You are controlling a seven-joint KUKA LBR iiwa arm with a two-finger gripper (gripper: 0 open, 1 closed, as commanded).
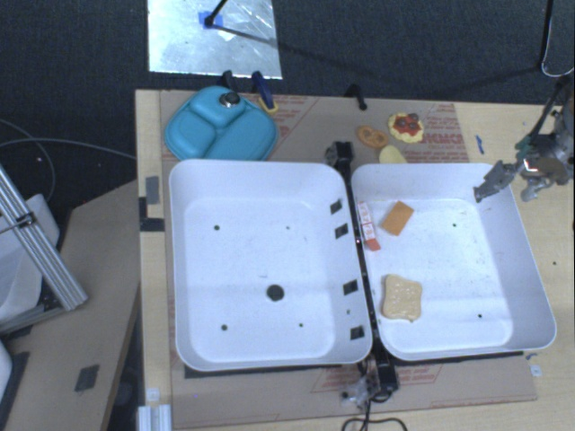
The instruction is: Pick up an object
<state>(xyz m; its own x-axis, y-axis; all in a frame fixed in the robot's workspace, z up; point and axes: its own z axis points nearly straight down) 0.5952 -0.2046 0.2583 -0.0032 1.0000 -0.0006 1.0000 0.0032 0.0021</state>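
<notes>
1. while the gripper (492, 187) sits at the far right rim of the right bin (530, 277), i cannot tell its state from here; nothing visibly held.
2. nearest candidates in the right bin: orange block (397, 217) near the left wall, tan toast-like piece (402, 297) lower down, both well apart from the gripper.
3. left bin (207, 241) holds one small dark round thing (275, 293).
4. behind the bins: blue divided plate (221, 128), toy food pieces (406, 127) on the bench.
5. judgement: pick not started; approach, descent, grasp and lift all remain.
</notes>
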